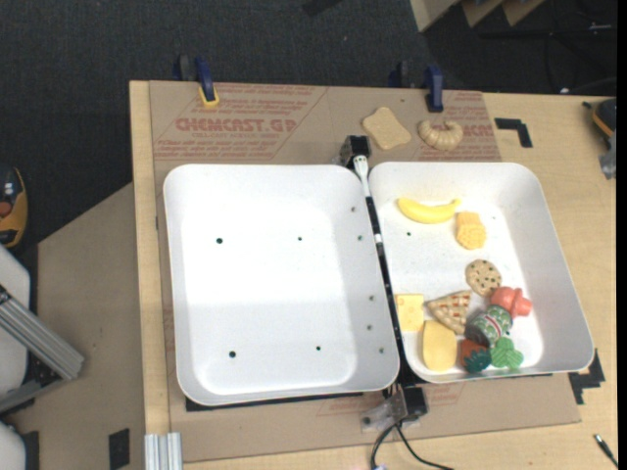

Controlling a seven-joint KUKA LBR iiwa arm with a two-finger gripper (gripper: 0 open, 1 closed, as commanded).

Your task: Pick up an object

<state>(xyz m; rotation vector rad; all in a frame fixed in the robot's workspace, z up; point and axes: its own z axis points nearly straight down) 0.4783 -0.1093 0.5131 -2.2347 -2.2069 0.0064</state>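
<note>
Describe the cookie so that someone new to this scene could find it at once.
Start at the right-hand white bin, the one holding the toy food. Follow the loose column of items down from the banana past the orange-yellow piece to the cookie, just above the pizza slice. It is the only flat tan disc with dark specks.

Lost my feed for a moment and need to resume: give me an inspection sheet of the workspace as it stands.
Surface: brown board bearing left bin and right bin, side by side.
Job's things: in right bin, banana, orange piece, cookie, pizza slice, cheese wedge, and a red-and-green pile near the front corner.
Clutter: toast slice and croissant on the board behind the bins.
Grippers: nothing seen.
Cables: black cable at front edge.
Surroundings: dark floor, blue clamps.
</note>
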